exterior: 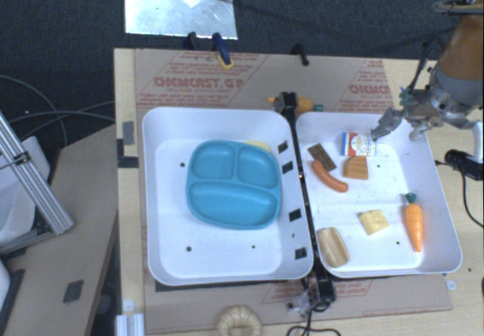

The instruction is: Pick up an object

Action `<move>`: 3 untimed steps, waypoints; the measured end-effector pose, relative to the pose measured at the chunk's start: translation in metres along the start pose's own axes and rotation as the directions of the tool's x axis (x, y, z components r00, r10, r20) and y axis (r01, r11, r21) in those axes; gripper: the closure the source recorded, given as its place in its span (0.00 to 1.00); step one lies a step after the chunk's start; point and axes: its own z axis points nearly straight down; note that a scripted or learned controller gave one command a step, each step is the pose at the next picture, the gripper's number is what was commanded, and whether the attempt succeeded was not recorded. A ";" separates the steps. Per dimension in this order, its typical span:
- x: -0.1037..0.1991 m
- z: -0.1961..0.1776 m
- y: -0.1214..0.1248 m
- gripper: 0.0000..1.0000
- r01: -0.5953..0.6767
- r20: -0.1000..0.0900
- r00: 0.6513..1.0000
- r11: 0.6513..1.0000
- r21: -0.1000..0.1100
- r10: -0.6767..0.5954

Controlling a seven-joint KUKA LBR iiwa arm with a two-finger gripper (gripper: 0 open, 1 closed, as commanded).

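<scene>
two shallow white bins sit side by side on the bench. the left bin (162, 175) carries a blue divided plate (233, 183) near its middle, with a small pale yellow item (261, 146) showing at the plate's far edge.

the right bin (439, 198) carries the loose objects. a small white carton with red and blue print (356, 144) lies near the bin's far edge. just beside it, toward the near edge, is a brown toast-like piece (356, 168). a dark brown bar (321, 155) lies toward the divider between the bins, touching or almost touching an orange-red sausage (330, 176). a yellow cheese wedge (373, 222) sits near the bin's middle. a tan bread roll (333, 246) lies at the near corner by the divider. a carrot with a green top (414, 224) lies along the bin's right edge.

the arm enters over the far right corner of the right bin. the tool (399, 124) is released, its two fingers spread apart, one fingertip (376, 132) just beside the carton's right end. nothing is seen between the fingers. no object is lifted; all rest on the bin floor.
</scene>
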 end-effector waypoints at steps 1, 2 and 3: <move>0.001 -0.009 0.003 0.00 0.003 0.002 1.000 1.000 -0.013 -0.003; -0.003 0.032 0.004 0.00 0.001 0.003 1.000 1.000 -0.012 -0.001; -0.009 0.079 -0.002 0.00 0.000 0.003 1.000 1.000 -0.010 0.000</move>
